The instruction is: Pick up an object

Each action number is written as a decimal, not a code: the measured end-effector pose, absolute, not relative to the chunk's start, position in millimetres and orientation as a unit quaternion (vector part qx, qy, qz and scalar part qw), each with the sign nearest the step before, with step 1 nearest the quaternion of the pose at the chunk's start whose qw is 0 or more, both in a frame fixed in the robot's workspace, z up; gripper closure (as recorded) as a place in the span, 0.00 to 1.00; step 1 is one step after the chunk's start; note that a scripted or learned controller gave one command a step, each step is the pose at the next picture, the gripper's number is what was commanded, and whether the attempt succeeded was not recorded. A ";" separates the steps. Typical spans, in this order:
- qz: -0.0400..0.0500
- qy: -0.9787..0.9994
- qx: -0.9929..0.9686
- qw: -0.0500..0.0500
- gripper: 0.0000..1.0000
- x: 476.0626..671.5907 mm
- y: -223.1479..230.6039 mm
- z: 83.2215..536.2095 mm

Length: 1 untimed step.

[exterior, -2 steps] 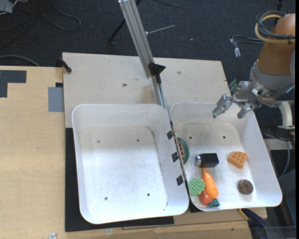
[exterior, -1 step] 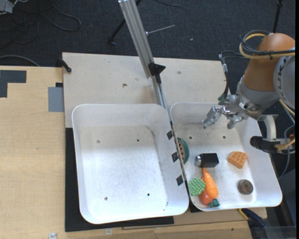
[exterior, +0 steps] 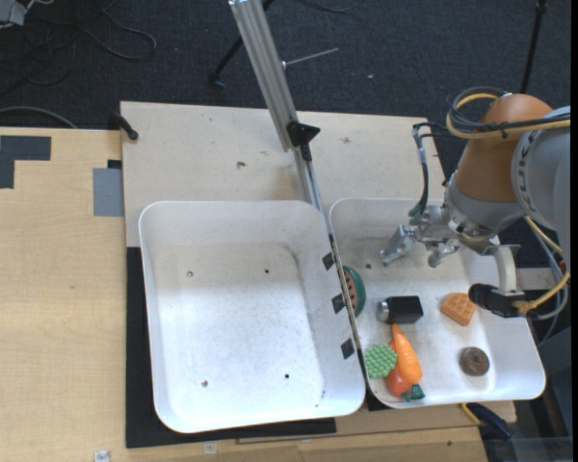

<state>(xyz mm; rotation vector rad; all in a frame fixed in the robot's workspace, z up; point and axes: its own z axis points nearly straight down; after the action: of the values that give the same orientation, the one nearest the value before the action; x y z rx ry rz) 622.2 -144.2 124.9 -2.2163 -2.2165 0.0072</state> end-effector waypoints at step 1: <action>0.001 -0.705 -0.709 0.001 1.00 623.5 -145.9 138.1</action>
<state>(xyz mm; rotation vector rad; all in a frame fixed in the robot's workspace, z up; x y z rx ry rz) 623.5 -145.9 138.1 -2.2254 -2.2135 0.0023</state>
